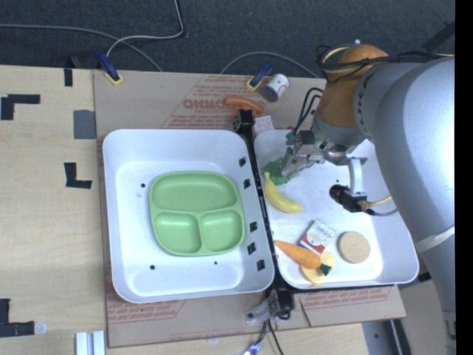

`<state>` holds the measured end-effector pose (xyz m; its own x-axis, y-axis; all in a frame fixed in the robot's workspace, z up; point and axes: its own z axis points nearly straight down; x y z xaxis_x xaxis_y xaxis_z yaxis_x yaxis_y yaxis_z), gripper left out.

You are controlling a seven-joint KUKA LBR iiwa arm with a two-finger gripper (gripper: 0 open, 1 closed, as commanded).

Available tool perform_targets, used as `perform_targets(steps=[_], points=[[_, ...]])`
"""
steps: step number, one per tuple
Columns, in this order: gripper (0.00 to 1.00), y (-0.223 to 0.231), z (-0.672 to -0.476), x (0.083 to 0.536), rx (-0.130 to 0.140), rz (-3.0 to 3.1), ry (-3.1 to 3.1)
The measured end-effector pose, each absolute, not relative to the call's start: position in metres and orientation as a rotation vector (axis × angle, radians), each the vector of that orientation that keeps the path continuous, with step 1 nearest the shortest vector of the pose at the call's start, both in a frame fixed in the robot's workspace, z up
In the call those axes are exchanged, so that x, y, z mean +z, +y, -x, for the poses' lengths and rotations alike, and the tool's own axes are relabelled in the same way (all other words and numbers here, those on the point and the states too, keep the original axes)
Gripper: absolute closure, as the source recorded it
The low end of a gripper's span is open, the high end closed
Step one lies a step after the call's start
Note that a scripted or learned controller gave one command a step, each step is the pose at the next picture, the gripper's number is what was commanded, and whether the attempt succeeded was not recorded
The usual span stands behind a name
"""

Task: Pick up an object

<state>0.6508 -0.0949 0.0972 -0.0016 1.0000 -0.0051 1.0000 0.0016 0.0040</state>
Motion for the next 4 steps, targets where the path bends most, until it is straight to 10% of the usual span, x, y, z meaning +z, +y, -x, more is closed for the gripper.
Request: perform_targets(steps=[1, 3, 4], points=[[0.0, -0.095, -0.651, 0.097, -0.002, -2.215, 2.218], [0.0, -0.096, -0.648, 0.086, -0.001, -2.216, 2.221], [1.0, -0.096, -0.649, 0.097, 0.001, -2.215, 2.221]])
